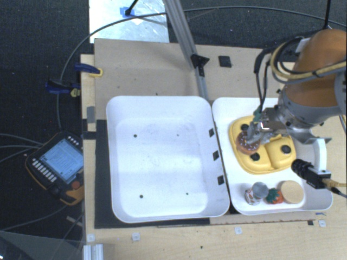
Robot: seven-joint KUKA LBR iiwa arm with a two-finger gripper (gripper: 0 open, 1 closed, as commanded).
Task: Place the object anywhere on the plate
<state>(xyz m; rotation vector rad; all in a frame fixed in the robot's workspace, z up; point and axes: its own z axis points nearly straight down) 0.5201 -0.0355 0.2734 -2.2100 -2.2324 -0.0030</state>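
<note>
Sitting at the left, a white bin adjoins the right bin, which holds a yellow plate. Over the plate's left part hangs the gripper, a brownish object beneath it; its grip cannot be told. Small objects lie nearer.

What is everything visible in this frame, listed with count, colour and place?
Bins: 2, white, side by side on the bench; left bin, right bin.
Plate: 1, yellow, with compartments, in the right bin.
Object: 1, brownish, small, on the plate's left part under the gripper; identity unclear.
Small items: about three, grey, red-green and tan, along the right bin's near edge.
Pendant: 1, orange-black with a lit screen, left of the bench.
Clamps: blue and yellow, at the bench's left edge.
Arm: 1, grey with orange band, from the right.
Gripper: 1, over the plate.
</note>
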